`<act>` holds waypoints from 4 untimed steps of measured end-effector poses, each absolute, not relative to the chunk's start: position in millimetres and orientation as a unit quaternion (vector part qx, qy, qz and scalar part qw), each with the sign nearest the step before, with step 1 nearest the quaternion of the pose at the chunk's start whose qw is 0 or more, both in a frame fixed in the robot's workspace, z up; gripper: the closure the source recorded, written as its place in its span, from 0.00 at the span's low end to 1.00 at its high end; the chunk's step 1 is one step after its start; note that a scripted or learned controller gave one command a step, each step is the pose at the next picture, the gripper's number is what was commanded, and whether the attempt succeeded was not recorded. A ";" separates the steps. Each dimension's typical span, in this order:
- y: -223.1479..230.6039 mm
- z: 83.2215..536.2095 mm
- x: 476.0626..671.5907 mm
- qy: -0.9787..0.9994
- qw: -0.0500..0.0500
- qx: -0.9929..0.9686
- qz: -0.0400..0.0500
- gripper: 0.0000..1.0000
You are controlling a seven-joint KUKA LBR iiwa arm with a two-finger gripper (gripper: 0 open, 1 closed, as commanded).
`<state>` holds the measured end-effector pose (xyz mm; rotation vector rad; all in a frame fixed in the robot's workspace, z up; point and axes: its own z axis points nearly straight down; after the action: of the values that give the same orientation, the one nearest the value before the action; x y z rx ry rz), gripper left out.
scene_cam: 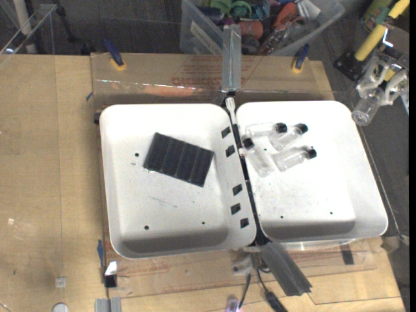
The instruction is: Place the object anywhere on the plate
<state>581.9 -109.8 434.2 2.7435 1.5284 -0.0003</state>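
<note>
The black plate (179,159) lies flat in the left bin (130,229), slightly skewed, with nothing on it. To the right of the plate, across the divider, a few clear vials (286,156) with black caps lie huddled together in the right bin (338,203). Farther right of the plate and somewhat beyond it, the gripper (372,101) hangs past that bin's far corner with a clear vial-like shape at its tip, too blurred to tell whether it grasps anything, and a crate of toys (260,12) stands beyond the plate.
</note>
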 end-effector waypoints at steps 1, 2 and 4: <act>-127.1 434.6 644.4 0.571 0.001 0.821 0.000 1.00; -129.0 434.8 664.7 0.666 0.002 0.746 0.000 1.00; -153.5 434.0 666.8 0.271 0.000 0.963 0.000 1.00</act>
<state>666.8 -153.5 434.0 3.0235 0.8516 -0.0008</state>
